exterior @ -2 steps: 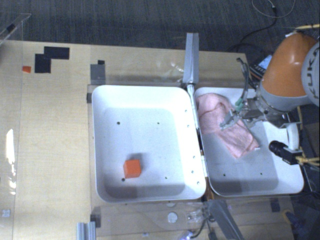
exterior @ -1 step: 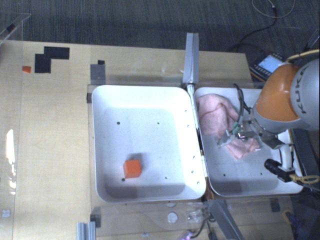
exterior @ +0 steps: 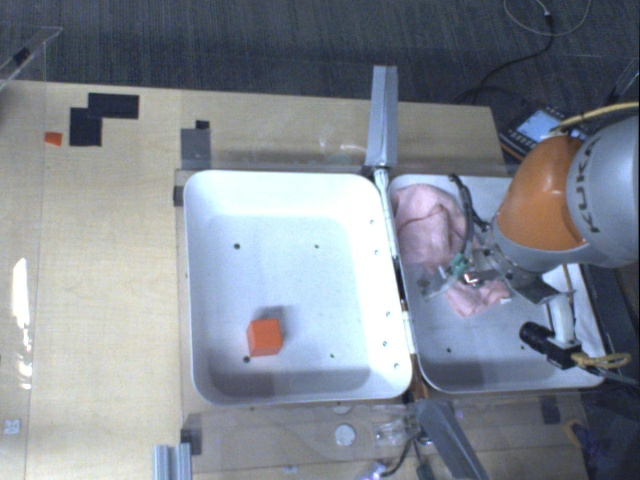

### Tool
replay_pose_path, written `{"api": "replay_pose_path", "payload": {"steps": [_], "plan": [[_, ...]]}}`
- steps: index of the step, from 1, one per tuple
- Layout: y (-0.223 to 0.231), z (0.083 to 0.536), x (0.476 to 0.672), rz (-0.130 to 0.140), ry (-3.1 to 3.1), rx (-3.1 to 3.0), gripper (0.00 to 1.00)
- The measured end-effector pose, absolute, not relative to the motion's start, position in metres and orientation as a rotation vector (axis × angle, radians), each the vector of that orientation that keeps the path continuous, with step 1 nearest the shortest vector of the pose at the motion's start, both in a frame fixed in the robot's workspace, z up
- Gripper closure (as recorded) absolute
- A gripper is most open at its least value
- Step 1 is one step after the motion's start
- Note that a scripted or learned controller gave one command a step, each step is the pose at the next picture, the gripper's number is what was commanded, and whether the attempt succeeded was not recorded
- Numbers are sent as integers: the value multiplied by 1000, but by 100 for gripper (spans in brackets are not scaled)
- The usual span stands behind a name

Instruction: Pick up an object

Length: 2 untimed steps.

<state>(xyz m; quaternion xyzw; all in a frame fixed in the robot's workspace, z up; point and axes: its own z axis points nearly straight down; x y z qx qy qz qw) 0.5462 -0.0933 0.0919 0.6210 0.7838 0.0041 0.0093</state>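
Hovering tool (exterior: 462, 276) (over pink cloth (exterior: 428, 223)).

Even overhead light; white bins (exterior: 290, 193) nearly blown out, glare streak on bench (exterior: 20, 288) left; slightly soft focus.

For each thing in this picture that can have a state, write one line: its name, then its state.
Orange block: lying loose in the left bin.
Pink cloth: crumpled in the right bin, partly under the arm.
Gripper: low over the cloth's near edge.
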Motion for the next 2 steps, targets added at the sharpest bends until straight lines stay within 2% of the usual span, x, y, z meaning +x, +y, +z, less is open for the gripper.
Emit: {"api": "replay_pose_path", "payload": {"steps": [1,2], "plan": [[-62,187,555,9,2415,1998,0],[-108,95,551,8,2483,1912,0]]}}
